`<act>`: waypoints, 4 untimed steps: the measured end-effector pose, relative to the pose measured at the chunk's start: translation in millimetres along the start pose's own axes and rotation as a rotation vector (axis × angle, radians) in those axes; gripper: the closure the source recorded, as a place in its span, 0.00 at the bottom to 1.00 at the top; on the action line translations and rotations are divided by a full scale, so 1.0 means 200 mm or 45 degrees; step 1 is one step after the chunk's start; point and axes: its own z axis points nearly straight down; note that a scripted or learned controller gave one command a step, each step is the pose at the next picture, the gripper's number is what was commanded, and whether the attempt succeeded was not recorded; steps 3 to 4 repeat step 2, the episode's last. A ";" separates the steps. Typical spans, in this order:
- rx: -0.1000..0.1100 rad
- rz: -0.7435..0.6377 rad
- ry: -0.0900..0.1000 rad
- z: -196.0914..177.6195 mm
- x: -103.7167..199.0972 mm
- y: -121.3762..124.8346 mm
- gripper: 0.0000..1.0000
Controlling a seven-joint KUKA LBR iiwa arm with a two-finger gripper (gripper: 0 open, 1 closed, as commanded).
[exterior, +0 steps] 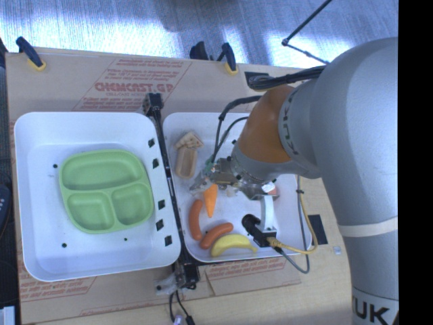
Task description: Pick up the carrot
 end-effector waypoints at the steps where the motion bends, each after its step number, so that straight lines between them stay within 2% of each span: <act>1: 0.001 -0.004 -0.001 -0.05 0.00 0.00 1.00; 2: -0.004 0.255 0.000 -0.45 0.23 0.17 1.00; 4: -0.004 0.255 0.000 -0.45 0.23 0.17 1.00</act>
